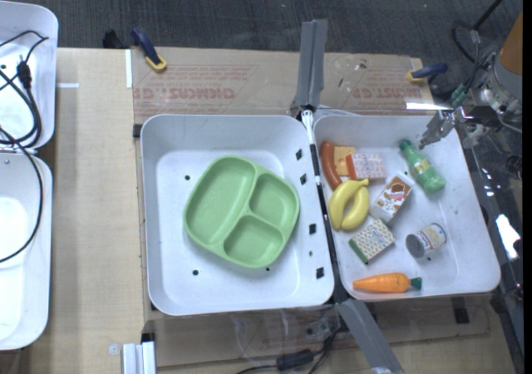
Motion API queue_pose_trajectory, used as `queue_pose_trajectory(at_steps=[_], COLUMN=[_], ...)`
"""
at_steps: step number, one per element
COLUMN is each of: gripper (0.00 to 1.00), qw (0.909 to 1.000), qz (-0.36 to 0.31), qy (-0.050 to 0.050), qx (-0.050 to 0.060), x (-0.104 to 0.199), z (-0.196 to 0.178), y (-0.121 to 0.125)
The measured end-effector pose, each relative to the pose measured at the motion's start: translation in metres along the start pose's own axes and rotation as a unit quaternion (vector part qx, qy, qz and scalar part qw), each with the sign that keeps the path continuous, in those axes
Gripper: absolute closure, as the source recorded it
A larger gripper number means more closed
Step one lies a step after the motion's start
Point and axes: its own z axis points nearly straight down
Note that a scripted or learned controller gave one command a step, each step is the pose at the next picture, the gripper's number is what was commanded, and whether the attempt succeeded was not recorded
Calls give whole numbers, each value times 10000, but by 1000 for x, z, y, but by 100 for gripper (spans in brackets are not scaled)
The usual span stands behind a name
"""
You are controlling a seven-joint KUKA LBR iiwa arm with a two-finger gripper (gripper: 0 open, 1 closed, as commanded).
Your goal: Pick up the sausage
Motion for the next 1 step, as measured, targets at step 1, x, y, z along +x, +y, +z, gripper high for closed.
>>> queue_pose_trajectory(at_steps=[1], gripper=[0], qw=[9957], qz=[922], qy=[-2], qx=[-14], x=[44], z=[138], y=[43])
